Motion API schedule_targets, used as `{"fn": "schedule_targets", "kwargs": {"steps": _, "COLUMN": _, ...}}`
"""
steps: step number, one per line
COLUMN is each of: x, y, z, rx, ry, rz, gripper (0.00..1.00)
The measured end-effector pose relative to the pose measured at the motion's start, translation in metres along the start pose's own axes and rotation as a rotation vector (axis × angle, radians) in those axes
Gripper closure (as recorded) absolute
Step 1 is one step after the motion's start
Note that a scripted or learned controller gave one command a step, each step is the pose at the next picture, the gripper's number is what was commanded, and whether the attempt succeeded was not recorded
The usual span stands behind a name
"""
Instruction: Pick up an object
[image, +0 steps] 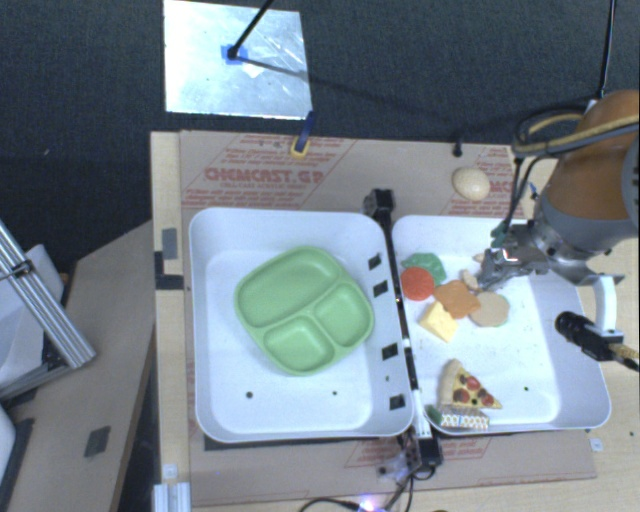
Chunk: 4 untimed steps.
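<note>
**Gripper low over the food pieces in the right bin**

The arm (590, 190) reaches in from the right, its orange band above the wrist, and its gripper (495, 268) sits low over the far-middle part of the right bin (570, 400). Whether the gripper is open or closed cannot be told, as the metal parts blur together, and no object can be seen held in it.

Just beside the gripper, on its near-left side, lies a cluster of toy food. An orange piece (457, 298) lies closest to the tip, with a tan round piece (490, 312) touching it on the right. A red round piece (418, 284) lies left of the orange one, and a green leafy piece (425, 264) sits just beyond it, partly under it. A yellow cheese wedge (438, 322) lies on the near side of the cluster, touching the orange piece. Well apart from these, near the bin's front edge, lies a pizza slice (466, 385).

The left bin (215, 400) holds a green divided plate (303, 308) with three compartments, set at a slant. Outside the bins, on the worktop (260, 170) at the far side, rests a pale egg-shaped object (471, 183).
</note>
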<state>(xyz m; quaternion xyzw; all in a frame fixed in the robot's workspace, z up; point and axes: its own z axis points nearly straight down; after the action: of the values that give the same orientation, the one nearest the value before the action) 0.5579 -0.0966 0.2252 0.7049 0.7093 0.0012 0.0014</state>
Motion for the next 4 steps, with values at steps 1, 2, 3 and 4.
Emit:
{"fn": "schedule_targets", "kwargs": {"steps": 1, "x": 0.046, "y": -0.002, "z": -0.006, "rx": 0.001, "ry": 0.001, "rz": -0.002, "gripper": 1.0}}
{"fn": "schedule_targets", "kwargs": {"steps": 2, "x": 0.102, "y": -0.011, "z": -0.013, "rx": 0.003, "ry": 0.002, "rz": -0.003, "gripper": 1.0}}
{"fn": "schedule_targets", "kwargs": {"steps": 3, "x": 0.145, "y": -0.016, "z": -0.001, "rx": 0.003, "ry": 0.002, "rz": -0.002, "gripper": 1.0}}
{"fn": "schedule_targets", "kwargs": {"steps": 4, "x": 0.17, "y": -0.028, "z": 0.005, "rx": 0.004, "ry": 0.001, "rz": -0.001, "gripper": 1.0}}
